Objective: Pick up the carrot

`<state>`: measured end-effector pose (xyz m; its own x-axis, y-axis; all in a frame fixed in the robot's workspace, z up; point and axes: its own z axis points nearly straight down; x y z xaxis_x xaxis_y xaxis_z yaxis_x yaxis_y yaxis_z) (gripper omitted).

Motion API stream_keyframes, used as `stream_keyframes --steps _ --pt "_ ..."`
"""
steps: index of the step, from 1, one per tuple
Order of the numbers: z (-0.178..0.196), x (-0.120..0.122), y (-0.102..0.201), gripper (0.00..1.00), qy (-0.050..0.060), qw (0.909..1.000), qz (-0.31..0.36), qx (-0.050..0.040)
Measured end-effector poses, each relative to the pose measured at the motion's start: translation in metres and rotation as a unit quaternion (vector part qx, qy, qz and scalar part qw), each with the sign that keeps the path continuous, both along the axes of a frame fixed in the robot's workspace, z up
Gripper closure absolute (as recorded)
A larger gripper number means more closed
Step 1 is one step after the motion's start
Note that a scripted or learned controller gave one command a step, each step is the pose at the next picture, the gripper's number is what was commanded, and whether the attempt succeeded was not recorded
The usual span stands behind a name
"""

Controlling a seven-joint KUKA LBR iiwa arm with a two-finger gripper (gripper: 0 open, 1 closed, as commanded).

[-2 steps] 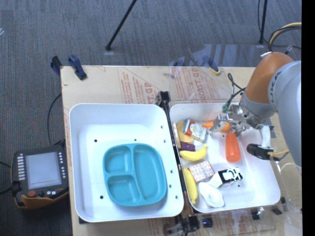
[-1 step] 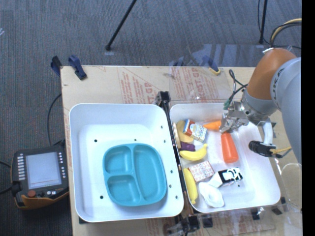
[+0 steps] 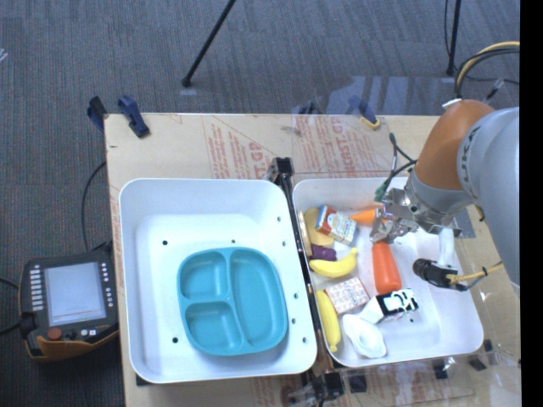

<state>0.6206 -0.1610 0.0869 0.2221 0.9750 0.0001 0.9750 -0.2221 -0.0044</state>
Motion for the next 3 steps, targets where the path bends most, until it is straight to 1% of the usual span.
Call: stream_keyframes --steps 1,2,3 --pt "0.068 -0.014 0.029 1.0 0.001 0.9067 -0.422 -0.0016" --pt "0.075 -0.123 0.037 1.0 0.003 0.8438 -0.537 -0.0023" --pt "0.089 -0.145 0.032 1.0 0.002 0.8708 -0.492 -0.0013"
